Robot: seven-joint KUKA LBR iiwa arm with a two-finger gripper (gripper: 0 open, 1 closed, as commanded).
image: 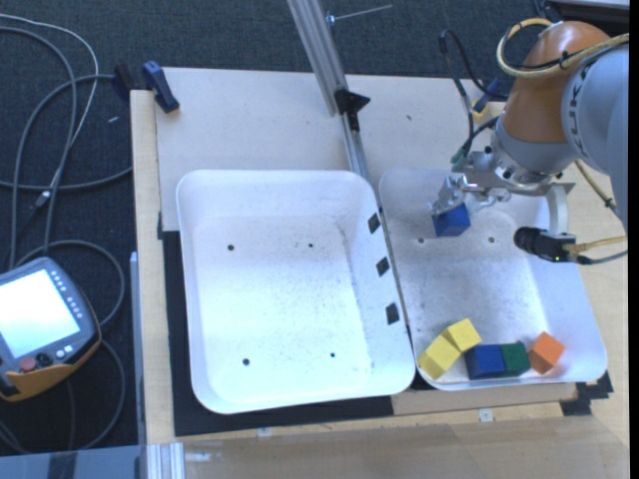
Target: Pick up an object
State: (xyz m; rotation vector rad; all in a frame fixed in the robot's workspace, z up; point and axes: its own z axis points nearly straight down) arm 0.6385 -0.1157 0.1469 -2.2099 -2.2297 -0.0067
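One block: a blue cube (451,219) is clamped in the gripper (457,206) jaws, above the right bin (579,312).
Loose blocks: five are grouped at that bin's near edge.

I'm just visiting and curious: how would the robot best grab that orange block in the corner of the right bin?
Probably from straight above, fingers closing on the two free sides of the orange block. The green block presses against its left side and the bin wall stands close on its right, so a sideways approach looks cramped.
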